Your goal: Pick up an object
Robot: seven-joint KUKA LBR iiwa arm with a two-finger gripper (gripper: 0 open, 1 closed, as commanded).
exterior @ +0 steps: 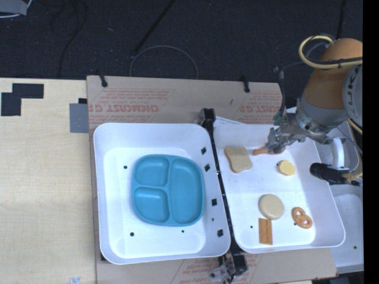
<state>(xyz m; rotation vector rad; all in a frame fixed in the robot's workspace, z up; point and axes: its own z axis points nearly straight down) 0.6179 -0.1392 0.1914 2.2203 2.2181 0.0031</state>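
- Dark carpet (177, 28) fills the background beyond the bench, with thin cables lying loose on it.
- Pale wooden surface (41, 176) on the near left; black tape marks (21, 96) and a grey patch (77, 117) are stuck to it.
- Printed cardboard sheet (177, 99) lies under two white bins set side by side and touching along a black middle joint.
- Left bin (112, 136): one blue divided plate (167, 190), flat and roughly centred.
- Right bin (323, 232): six small food-like items, all apart from one another.
- Toast-shaped slice (238, 158) at upper left of this bin.
- Small yellow disc (286, 168) at upper right.
- Round beige biscuit (271, 206) near the centre, with an orange-brown bar (265, 231) just below it.
- Pretzel (302, 218) toward the lower right.
- Short orange-brown piece (260, 151) sits at the bin's far side, between the slice and the end effector.
- Grey arm with orange band (331, 76) comes in from the right, wrist tilted down over the right bin's far edge.
- End effector (277, 142) is low in the right bin, right beside the short orange-brown piece; it looks to meet that piece's right end.
- End effector state: cannot tell open from closed at this angle, and a grasp on the piece is not confirmed.
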